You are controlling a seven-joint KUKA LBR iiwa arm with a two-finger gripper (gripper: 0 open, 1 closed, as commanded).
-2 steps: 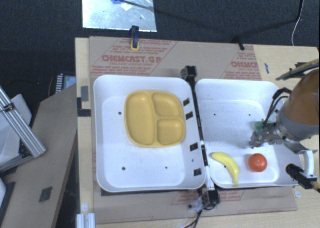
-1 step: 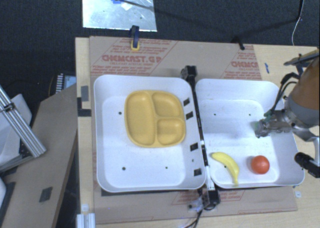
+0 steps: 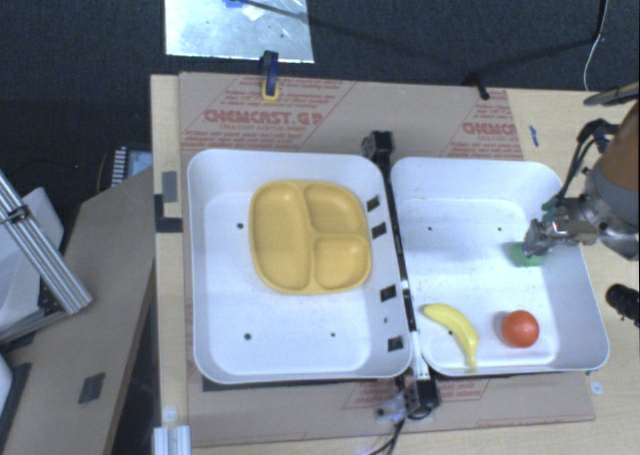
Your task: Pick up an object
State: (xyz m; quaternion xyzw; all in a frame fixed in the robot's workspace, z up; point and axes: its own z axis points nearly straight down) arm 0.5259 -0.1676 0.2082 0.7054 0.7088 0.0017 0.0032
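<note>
In the right bin (image 3: pixel 470 205) a yellow banana (image 3: pixel 453 329) lies near the front left corner. A red tomato-like ball (image 3: pixel 519 328) sits to its right. A small green object (image 3: pixel 524 254) rests by the bin's right wall. My gripper (image 3: pixel 541 237) hangs directly over that green object, its tips at or just above it. The arm comes in from the right edge.
The left bin (image 3: pixel 225 338) holds a yellow divided plate (image 3: pixel 308 236) near its middle. A black hinge strip (image 3: pixel 396 263) runs between the two bins. The bench's cardboard sheet (image 3: pixel 300 113) lies behind them, with a shiny metal plate (image 3: pixel 238 1) farther back.
</note>
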